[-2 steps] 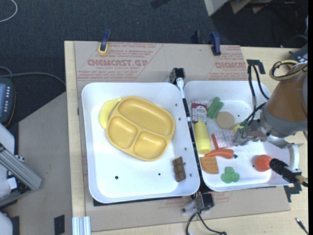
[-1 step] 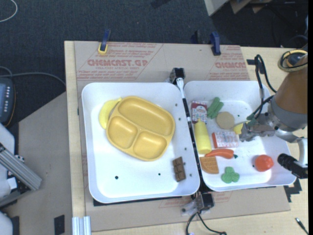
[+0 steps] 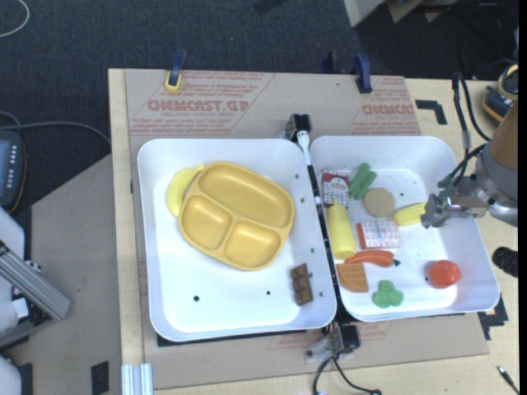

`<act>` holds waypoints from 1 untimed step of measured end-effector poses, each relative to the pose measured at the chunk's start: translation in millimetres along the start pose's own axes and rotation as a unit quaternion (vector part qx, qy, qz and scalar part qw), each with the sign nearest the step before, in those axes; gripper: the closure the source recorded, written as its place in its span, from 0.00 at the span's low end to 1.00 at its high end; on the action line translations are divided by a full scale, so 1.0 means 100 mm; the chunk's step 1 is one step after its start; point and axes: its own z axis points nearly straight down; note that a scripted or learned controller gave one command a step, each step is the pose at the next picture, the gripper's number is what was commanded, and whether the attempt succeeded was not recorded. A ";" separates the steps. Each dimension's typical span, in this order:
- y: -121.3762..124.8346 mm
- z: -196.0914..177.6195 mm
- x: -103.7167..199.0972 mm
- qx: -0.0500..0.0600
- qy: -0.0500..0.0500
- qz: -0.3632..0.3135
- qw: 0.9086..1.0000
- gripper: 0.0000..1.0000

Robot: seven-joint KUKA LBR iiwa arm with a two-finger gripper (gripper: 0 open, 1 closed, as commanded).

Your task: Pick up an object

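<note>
Banana: small, yellow, beside end effector.

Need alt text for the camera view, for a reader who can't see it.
A grey arm's gripper sits low in the right bin beside a yellow toy, among toy foods including a tomato. The left bin holds a yellow divided tray.

Bright, even light (slightly soft focus, perhaps).
</note>
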 end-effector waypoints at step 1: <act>0.01 -0.22 0.00 0.001 0.000 0.000 1.000 1.00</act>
